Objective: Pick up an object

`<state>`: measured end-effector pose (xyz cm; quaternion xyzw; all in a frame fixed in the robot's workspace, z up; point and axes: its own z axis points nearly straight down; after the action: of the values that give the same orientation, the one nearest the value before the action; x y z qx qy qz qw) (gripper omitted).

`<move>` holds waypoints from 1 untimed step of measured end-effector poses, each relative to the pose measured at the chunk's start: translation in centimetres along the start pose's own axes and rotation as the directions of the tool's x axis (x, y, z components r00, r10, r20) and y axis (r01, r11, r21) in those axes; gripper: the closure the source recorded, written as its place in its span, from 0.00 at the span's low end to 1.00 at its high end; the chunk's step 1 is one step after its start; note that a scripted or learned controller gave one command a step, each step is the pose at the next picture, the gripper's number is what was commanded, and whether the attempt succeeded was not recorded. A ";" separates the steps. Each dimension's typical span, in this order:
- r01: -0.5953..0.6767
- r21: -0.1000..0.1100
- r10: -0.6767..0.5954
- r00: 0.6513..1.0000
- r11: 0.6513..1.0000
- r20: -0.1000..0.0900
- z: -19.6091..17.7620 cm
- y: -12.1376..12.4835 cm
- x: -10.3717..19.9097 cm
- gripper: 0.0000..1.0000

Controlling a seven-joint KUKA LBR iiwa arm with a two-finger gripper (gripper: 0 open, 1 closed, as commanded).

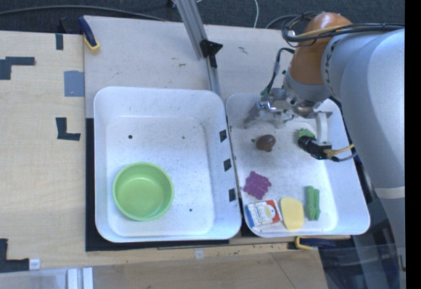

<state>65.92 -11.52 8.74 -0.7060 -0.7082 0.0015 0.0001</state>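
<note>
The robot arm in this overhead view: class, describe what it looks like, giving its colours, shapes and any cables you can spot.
The arm is a thick, rounded, light grey body with a smooth shell. Above the wrist sits an orange band. Thin dark cables loop around that band and run down toward the claw, a small metallic grey part. Below it a black fitting carries a short yellow-marked cable.

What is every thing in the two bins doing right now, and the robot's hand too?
green bowl: upright, in left bin.
brown lump: loose in right bin, just below the gripper.
purple piece: lying flat.
small packet: lying flat at front wall.
yellow piece: lying beside packet.
green block: lying flat.
</note>
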 end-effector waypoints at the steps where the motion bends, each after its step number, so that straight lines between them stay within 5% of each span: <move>1: 0.002 0.000 -0.002 1.000 1.000 0.000 -1.1 0.0 0.1 1.00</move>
<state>65.95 -11.44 9.84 -0.7055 -0.7087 0.0014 0.0001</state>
